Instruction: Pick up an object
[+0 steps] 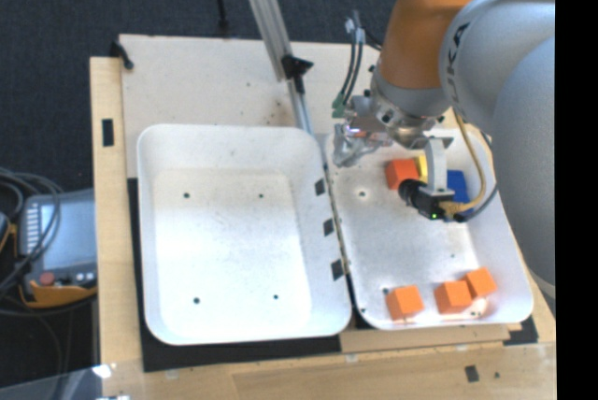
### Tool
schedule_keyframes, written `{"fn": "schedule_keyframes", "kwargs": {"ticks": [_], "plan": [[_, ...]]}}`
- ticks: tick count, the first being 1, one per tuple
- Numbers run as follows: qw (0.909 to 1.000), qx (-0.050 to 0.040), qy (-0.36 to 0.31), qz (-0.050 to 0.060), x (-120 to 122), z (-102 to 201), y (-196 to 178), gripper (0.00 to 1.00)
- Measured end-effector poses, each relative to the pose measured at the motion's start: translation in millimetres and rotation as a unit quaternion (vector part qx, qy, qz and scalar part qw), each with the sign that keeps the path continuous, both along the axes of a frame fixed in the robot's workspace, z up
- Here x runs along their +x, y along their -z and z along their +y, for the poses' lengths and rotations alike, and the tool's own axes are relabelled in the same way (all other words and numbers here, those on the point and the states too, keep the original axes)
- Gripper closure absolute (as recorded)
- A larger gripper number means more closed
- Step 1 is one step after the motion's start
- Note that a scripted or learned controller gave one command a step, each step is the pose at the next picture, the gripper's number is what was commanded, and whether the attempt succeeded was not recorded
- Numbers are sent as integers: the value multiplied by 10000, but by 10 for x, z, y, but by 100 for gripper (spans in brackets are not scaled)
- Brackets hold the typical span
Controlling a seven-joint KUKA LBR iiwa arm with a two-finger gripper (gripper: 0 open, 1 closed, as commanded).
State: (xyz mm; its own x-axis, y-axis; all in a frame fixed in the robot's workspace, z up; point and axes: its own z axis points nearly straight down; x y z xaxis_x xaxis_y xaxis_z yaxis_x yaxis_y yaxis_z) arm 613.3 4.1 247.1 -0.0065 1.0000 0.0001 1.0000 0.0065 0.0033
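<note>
Pincer low over right bin's top-left corner | grip state unclear (blurred) | orange block nearby

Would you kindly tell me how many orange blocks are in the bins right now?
4, all in the right bin: one orange block below the wrist, beside a blue block, and three along the near edge. The arm may hide others.

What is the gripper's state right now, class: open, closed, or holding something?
Gripper: cannot be told from this view; it sits low at the far left corner of the right bin, with no block seen in it.
</note>
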Motion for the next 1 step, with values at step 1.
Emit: {"fn": "schedule_keyframes", "kwargs": {"ticks": [1], "plan": [[10000,-1,1,4,209,564,67,100]]}}
